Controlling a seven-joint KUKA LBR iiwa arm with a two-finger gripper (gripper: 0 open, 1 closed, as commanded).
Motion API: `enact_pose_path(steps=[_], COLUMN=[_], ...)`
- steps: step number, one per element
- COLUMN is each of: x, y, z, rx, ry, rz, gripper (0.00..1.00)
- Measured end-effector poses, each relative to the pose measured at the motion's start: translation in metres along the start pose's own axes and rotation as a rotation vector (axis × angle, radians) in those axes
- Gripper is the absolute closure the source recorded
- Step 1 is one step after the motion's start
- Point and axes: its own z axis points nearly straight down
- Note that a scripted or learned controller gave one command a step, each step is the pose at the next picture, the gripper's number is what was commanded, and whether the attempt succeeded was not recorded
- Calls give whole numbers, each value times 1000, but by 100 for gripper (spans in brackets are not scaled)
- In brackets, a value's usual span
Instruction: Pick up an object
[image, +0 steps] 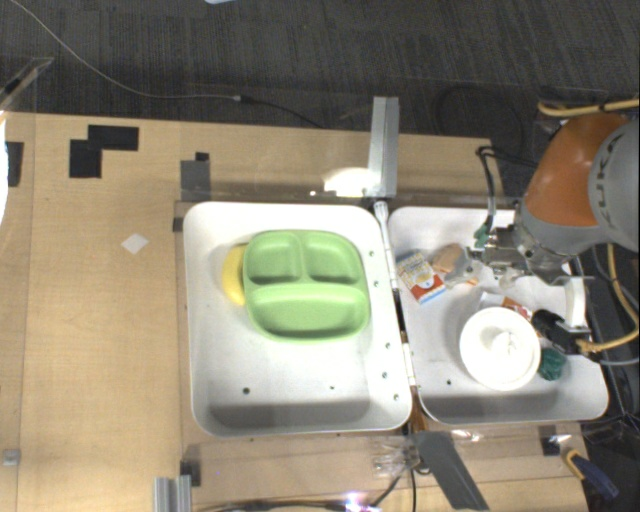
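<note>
My gripper (481, 262) hangs low over the back of the right bin (440, 400), reaching in from the right. Just left of it lie a tan-brown object (449, 260) and a small white carton with red and blue print (422, 279). I cannot tell whether the gripper touches the tan object. A white round bowl (500, 347) sits at the front of the bin. A small green thing (552, 366) lies at the bowl's right rim, and a red-orange scrap (517, 308) lies behind it.
The left bin (290, 400) holds a green divided plate (303, 283) with a yellow object (232, 276) poking out from under its left side. A metal post (384, 145) stands behind the wall between the bins.
</note>
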Motion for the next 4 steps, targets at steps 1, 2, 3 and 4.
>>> enact_pose_path(steps=[1, 2, 3, 4], x=[17, -10, 28, 17], y=[66, 47, 74, 26], z=[34, 45, 45, 45], rx=[-3, -27, -23, -27], ry=[-1, -2, -10, -4], rz=[-105, -177, -273, -210], gripper=[0, 0, 0, 0])
